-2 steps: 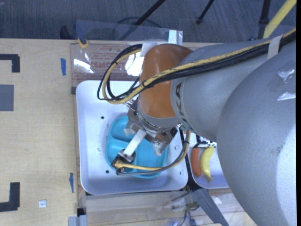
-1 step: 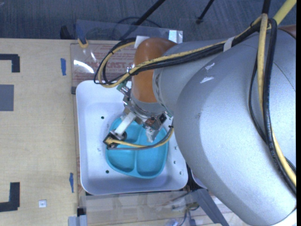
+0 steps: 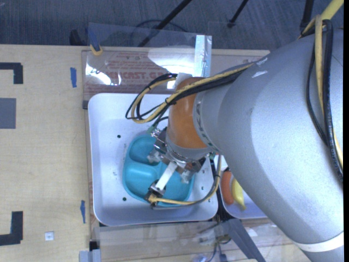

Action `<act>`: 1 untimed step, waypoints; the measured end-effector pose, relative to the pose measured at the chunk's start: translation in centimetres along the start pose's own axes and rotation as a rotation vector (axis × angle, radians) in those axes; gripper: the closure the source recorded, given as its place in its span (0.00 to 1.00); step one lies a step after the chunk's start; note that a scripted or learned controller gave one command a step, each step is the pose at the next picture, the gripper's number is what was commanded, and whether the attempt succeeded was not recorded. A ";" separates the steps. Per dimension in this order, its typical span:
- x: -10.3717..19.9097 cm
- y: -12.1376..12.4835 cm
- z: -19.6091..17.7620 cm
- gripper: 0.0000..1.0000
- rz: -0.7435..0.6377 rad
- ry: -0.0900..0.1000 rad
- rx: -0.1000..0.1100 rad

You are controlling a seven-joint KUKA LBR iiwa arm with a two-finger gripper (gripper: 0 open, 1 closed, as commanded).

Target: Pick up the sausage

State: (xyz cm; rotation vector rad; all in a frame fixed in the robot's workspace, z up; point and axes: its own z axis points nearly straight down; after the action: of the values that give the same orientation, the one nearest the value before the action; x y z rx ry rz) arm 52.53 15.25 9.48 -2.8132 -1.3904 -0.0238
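Observation:
My gripper (image 3: 172,159) hangs low over the left bin (image 3: 103,146), under the orange band of the wrist. It is right above a turquoise, lobed plastic thing (image 3: 137,168) in the middle of that bin. The wrist and arm hide what lies directly beneath the gripper. A reddish-orange elongated thing (image 3: 226,186), possibly the sausage, lies at the left edge of the right bin. The arm covers most of it.
A yellow thing (image 3: 238,194) lies beside the reddish one in the right bin. The big grey arm covers most of the right bin. A clear plastic wall (image 3: 147,64) stands behind the left bin. Bare wooden bench (image 3: 43,146) lies to the left.

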 end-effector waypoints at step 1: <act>2.0 -5.5 -22.8 0.00 -0.197 -0.016 0.006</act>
State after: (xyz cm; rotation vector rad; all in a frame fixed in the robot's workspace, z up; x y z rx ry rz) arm 49.13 19.96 32.30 -2.6654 -1.6623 0.0023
